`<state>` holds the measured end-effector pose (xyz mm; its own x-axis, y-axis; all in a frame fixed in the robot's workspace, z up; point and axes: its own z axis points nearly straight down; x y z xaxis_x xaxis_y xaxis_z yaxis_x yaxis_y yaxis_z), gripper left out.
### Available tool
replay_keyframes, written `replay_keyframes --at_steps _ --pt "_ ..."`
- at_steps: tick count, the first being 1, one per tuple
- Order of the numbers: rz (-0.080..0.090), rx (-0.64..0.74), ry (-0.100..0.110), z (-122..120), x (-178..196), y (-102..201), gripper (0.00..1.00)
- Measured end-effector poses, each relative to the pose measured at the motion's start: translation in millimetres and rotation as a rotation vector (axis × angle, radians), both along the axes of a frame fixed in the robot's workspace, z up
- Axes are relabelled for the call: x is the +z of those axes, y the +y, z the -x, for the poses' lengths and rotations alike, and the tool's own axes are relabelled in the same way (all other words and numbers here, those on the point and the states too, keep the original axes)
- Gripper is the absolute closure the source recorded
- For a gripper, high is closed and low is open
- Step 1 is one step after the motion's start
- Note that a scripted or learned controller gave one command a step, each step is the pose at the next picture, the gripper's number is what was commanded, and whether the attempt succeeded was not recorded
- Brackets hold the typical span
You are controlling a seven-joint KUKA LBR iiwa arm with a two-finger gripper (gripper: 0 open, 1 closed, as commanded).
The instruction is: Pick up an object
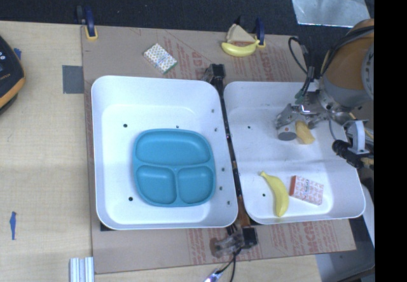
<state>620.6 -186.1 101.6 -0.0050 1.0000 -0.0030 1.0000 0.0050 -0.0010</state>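
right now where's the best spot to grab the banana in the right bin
Probably the middle of the banana, from straight above, fingers closing across its narrow width. It lies flat and curved, running up-down in the view; the red-and-white packet sits close on its right, so come down carefully on that side.

On my bench, 2 white bins are sitting side by side. The left bin (105,147) is holding a blue 3-compartment tray (173,166). Behind the bins, a small patterned packet (159,57) is lying on the brown board (191,51), and a yellow object (240,45) is resting near a blue clamp (259,30).
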Motion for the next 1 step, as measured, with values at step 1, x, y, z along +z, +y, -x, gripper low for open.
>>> replay_keyframes --at_steps 1 --pt "0.002 0.002 -0.001 -0.8 11.9 -1.1 1.0"
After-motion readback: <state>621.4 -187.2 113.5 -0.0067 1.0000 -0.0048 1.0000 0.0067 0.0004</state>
